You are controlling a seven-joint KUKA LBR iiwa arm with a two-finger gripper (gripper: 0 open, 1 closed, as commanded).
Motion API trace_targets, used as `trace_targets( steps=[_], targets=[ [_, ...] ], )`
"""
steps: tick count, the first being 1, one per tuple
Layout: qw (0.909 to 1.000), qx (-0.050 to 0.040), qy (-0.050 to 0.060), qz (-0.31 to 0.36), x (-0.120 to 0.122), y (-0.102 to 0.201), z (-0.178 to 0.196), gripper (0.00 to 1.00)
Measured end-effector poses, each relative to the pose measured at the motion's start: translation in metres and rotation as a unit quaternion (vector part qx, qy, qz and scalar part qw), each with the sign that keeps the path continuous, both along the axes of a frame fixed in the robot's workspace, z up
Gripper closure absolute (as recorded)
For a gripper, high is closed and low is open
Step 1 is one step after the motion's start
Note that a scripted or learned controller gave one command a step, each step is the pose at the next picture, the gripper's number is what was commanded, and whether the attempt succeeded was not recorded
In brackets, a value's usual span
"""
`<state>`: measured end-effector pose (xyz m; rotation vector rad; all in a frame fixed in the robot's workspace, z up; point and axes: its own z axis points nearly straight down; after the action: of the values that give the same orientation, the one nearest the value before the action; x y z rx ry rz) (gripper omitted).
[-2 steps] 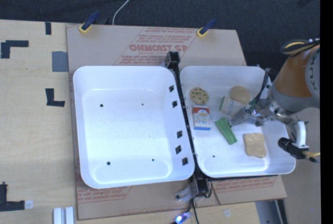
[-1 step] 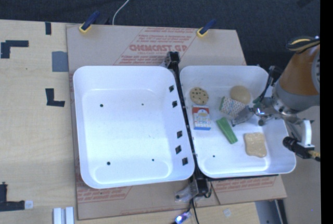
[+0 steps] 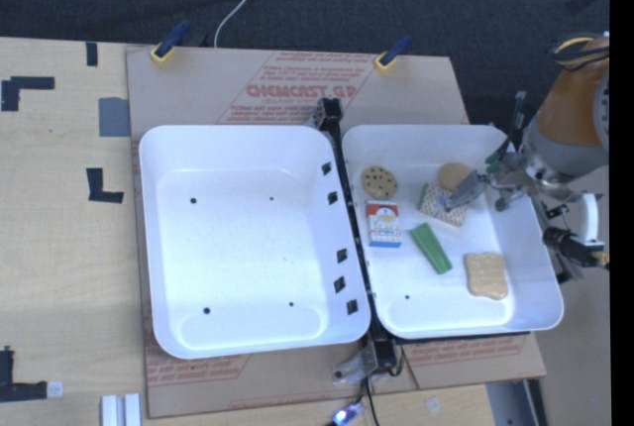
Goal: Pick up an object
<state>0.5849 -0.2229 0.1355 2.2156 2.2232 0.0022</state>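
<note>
Two shallow white bins sit side by side on a brown board on the counter: the left bin and the right bin. Two clamps hold the board's far edge, one with a blue handle near the left corner and one near the right corner.

The right bin carries six things, one of each. A round brown cookie lies near the divider toward the far side. Just nearside of it is a small red, white and blue box. A green block lies tilted near the middle of the floor. A tan, bread-like piece rests toward the near right corner. A speckled pale square and a round tan piece lie toward the far right.

The end effector reaches in over the right rim, and its tip sits right at the speckled square, with the round tan piece just behind it; the two appear to touch or overlap it. Its fingers are small and dark against the clutter, so whether they are released or clenched cannot be told, and nothing is plainly seen between them.

The arm's orange band is cut off at the right, and the metal parts partly hide the bin's right wall.
</note>
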Motion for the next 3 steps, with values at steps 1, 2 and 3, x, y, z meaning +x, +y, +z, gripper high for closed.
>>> trace_targets(
  steps=[1,2,3],
  targets=[
    [1.0,-0.0005,0.001,-0.001,-0.039,-0.001,-0.053,0.0],
    [1.0,-0.0005,-0.001,0.001,0.018,0.0,-0.013,0.0],
    [1.0,0.0001,-0.001,0.001,0.087,0.001,-0.052,0.0]
  ],
)
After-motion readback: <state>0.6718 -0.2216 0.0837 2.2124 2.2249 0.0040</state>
